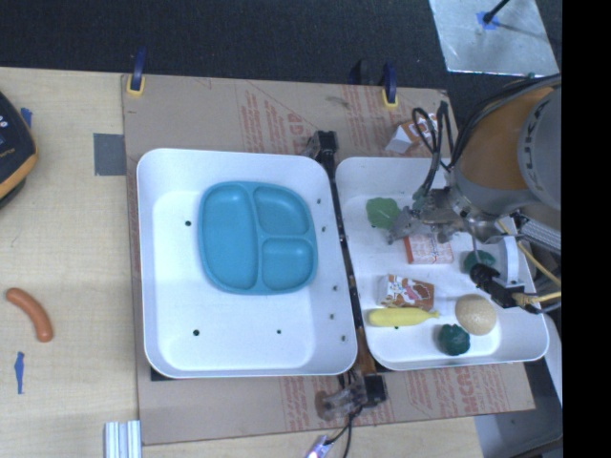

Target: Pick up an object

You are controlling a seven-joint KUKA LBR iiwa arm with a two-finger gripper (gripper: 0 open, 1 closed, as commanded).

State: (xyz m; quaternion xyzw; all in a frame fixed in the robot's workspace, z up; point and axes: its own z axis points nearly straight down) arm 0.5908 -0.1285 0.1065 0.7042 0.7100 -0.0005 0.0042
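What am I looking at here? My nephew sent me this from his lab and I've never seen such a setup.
This is one picture from a camera fixed above a workbench, looking down at a slant. The grey machine with the orange band coming in from the right is a robot arm. Its end effector, the part meant for grasping, sits low over the right bin; I can't tell whether it holds anything. Two shallow white bins stand side by side. The left bin holds a blue divided plate. The right one holds small items: a green object, a red and white packet, a brown packet, a yellow banana-like toy, a beige ball and a dark green object. A toy sausage lies on the bench at the left.
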